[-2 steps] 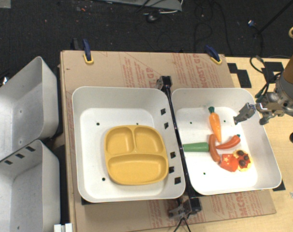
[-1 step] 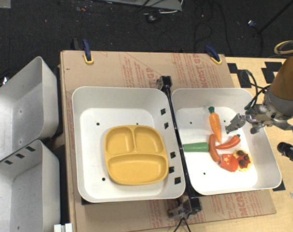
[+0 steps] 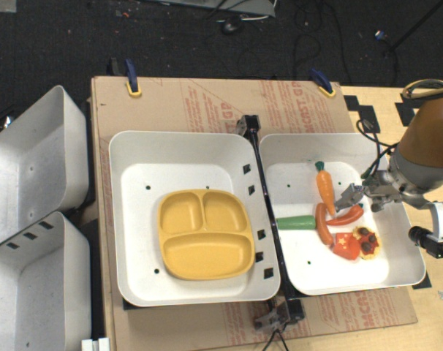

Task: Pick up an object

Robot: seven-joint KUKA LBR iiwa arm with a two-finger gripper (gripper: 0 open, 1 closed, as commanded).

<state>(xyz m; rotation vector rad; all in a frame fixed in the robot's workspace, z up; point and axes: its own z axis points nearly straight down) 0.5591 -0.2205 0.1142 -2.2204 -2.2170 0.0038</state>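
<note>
One gripper (image 3: 351,198), its finger state impossible to tell, hovers over the carrot (image 3: 325,188) and chili (image 3: 348,216) in the right bin (image 3: 298,152), apparently approaching; next it must descend and close.

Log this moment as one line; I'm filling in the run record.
arm: over right bin | gripper: above carrot and red chili, nothing seen held | left bin: yellow tray | pick: not done
</note>
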